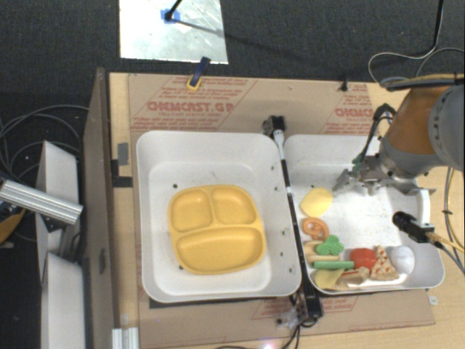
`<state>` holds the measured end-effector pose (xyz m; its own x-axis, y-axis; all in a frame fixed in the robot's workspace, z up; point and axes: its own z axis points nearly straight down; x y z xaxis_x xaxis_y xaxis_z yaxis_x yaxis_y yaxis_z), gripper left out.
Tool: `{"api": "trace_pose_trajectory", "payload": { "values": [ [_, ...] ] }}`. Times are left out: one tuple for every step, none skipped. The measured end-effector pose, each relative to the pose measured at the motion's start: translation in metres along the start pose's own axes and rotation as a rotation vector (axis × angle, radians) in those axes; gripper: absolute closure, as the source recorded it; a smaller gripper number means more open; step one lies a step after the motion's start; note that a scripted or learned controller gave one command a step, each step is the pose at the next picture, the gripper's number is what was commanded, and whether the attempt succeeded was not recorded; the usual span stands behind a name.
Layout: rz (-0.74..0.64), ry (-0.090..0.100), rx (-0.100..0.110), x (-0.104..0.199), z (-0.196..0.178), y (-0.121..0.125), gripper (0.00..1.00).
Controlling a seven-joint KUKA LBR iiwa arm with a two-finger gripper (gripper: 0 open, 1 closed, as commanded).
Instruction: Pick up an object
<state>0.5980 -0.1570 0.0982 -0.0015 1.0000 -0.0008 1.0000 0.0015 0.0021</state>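
Observation:
The right bin point(429, 271) holds several toy foods. A pale yellow slice point(316, 201) lies near its left wall, with an orange ring point(314, 227) and a green broccoli piece point(329, 246) below it. Along the front lie a red tomato point(363, 257), a pizza wedge point(386, 267) and a white egg point(402, 257). My gripper point(357, 184) hangs over the bin's bare back half, up and to the right of the yellow slice. It is open, with nothing between its fingers. The grey arm point(425, 129) reaches in from the right.
The left bin point(156, 195) holds a yellow divided plate point(216, 228). A black divider rail point(287, 187) runs between the bins. A black part with a white bracket point(414, 226) juts over the right bin's right side. Cables point(399, 57) hang at the back right.

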Motion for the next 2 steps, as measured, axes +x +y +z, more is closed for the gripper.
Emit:
{"api": "trace_pose_trajectory", "payload": {
  "values": [
    [0.004, 0.001, 0.006, -0.015, 0.015, -0.057, 0.0],
    [0.004, 0.001, 0.003, -0.028, 0.014, -0.114, 0.0]
  ]
}}
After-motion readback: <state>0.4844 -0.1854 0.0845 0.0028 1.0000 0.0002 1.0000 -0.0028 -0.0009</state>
